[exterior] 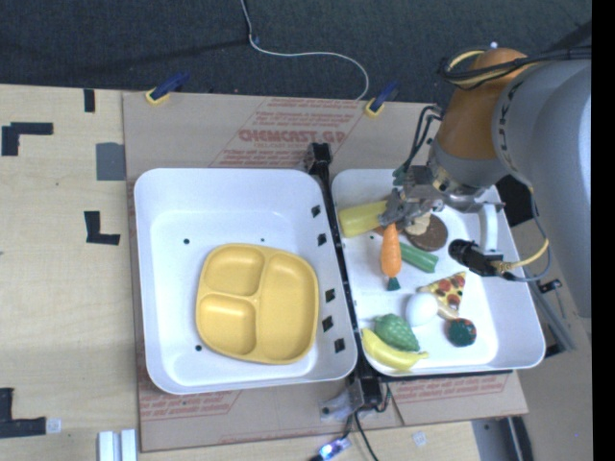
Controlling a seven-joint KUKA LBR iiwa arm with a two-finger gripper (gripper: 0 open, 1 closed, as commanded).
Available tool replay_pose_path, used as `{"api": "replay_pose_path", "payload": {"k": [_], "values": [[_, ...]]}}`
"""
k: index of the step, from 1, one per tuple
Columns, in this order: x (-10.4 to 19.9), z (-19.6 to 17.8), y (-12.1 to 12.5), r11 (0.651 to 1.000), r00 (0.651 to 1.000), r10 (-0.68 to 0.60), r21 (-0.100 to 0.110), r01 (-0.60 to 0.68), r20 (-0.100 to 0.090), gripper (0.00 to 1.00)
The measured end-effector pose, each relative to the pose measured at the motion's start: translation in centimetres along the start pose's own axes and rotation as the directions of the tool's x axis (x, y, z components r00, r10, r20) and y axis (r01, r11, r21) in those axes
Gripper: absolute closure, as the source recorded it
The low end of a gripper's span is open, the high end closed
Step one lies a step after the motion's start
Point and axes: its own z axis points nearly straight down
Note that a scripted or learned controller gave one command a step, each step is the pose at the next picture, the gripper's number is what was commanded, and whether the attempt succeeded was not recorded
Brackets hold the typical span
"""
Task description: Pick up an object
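Observation:
My gripper (401,215) hangs low over the far part of the right bin (509,353), directly above the top end of an orange carrot (390,254). The carrot points toward the bin's near side. A yellow block (358,220) lies just left of the gripper, against the bin's left wall. A brown round disc (430,235) and a green stick (418,257) sit right beside the gripper on its right. I see nothing lifted off the bin floor.
Nearer in the right bin lie a pizza slice (448,294), a white egg (421,308), a dark green ball (461,332), a green leafy vegetable (395,331) and a banana (390,354). The left bin (163,219) holds a yellow divided plate (258,303).

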Motion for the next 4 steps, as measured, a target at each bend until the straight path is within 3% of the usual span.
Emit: {"api": "replay_pose_path", "payload": {"k": [1,2,4], "values": [[0.4,-6.1,0.6,1.000,1.000,-0.002,-0.002,0.002,0.000,1.00],[0.5,-8.4,0.7,1.000,1.000,-0.001,0.000,0.001,0.000,1.00],[9.4,-8.3,-4.5,1.000,1.000,-0.005,0.006,0.005,-0.001,1.00]]}}
